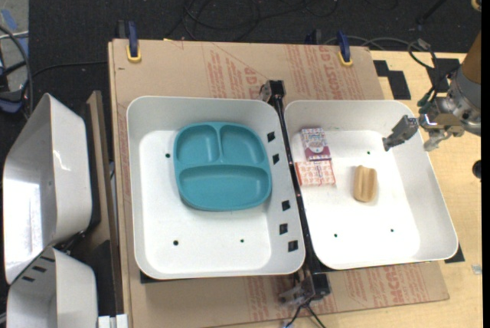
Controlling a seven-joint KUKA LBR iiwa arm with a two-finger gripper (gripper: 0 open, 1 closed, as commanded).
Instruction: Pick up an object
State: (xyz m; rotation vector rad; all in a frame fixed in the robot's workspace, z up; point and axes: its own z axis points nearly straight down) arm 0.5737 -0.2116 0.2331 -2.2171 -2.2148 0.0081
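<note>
End effector (419,131): it hangs over the upper right corner of the right bin (429,234), at the rim, with two dark fingers spread wide and nothing between them.
Nearest object: a small tan bread roll (365,184) lies on the floor of the right bin, about mid-bin, apart from everything else.
Direction: the roll sits to the camera's left of the end effector and lower in the view, a short diagonal reach away.
Long axis: the roll runs roughly up and down in the view, so fingers closing across its short width look like the better fit.
Other candidate: a pink and white packet (315,158) lies flat near the left wall of the same bin, farther from the end effector than the roll.
Left bin (153,242): it holds a teal divided plate (223,166), well apart from the arm.
</note>
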